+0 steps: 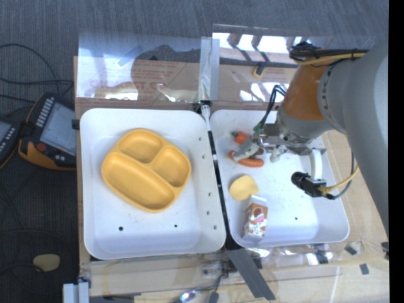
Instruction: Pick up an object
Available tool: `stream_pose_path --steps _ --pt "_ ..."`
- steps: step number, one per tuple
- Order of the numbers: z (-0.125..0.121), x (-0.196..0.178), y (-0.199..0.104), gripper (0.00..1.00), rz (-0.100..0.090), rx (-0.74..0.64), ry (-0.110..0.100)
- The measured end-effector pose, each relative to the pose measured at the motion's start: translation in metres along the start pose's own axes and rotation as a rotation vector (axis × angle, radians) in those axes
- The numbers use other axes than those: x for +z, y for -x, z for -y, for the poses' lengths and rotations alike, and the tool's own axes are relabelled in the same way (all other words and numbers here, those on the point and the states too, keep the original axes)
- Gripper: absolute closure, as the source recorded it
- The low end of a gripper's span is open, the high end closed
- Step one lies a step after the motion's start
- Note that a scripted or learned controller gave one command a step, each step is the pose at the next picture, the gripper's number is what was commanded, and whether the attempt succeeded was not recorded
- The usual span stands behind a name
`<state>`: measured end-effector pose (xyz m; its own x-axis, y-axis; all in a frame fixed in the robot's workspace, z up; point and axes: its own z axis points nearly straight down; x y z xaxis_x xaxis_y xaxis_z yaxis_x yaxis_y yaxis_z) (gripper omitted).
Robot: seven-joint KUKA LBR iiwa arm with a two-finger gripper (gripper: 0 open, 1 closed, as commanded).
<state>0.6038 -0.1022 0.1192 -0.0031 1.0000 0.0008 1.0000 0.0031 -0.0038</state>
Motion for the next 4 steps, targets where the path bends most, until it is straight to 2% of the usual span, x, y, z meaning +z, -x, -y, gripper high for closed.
stream_pose_path --steps 1,2,3,4 --pt "0.0 -0.009 -0.002 1.0 -0.002 -0.002 -0.001" --pt "0.0 0.028 -0.006 1.0 0.007 0.003 0.017" --pt "0.016 -0.064 -0.068 1.0 0.001 0.0 0.002" --pt "0.069 -0.043 0.005 1.0 0.003 0.004 0.0"
